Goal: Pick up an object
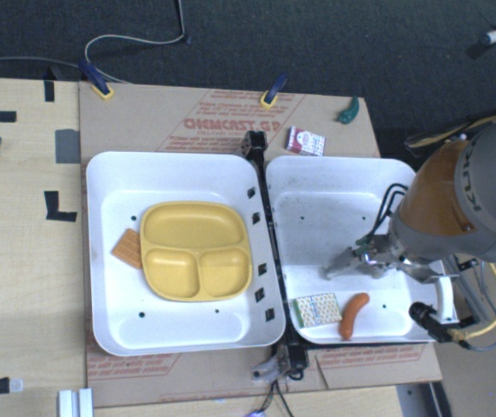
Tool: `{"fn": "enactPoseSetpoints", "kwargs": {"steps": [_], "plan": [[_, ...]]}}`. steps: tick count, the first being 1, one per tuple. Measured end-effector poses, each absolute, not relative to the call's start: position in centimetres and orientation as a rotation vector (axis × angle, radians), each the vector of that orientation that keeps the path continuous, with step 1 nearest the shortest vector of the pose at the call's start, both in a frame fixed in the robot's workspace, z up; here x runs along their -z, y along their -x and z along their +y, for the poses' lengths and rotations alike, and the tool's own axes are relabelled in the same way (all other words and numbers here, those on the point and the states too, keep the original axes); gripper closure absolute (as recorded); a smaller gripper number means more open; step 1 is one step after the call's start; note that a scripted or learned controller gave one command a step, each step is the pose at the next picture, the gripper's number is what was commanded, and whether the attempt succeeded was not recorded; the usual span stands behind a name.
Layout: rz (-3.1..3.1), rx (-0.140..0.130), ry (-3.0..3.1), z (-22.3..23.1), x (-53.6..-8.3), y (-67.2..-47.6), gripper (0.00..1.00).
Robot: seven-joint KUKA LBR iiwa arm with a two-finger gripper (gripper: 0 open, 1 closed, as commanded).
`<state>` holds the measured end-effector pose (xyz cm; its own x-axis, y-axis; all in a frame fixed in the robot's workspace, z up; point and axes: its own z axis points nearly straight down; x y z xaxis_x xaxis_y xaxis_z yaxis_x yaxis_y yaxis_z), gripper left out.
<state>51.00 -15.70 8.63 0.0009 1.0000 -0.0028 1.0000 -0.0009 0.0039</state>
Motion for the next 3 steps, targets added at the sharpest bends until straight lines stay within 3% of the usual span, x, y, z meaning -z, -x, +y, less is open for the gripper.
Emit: {"fn": "enactPoseSetpoints", "kwargs": {"steps": [1,2,3], "plan": [[2.216,-0.002,-2.218,-15.70,-9.60,-51.04,1.00],[2.216,-0.002,-2.218,-15.69,-9.59,-51.03,0.00],[2.219,-0.002,-2.219,-15.59,-10.51,-51.04,1.00]]}}
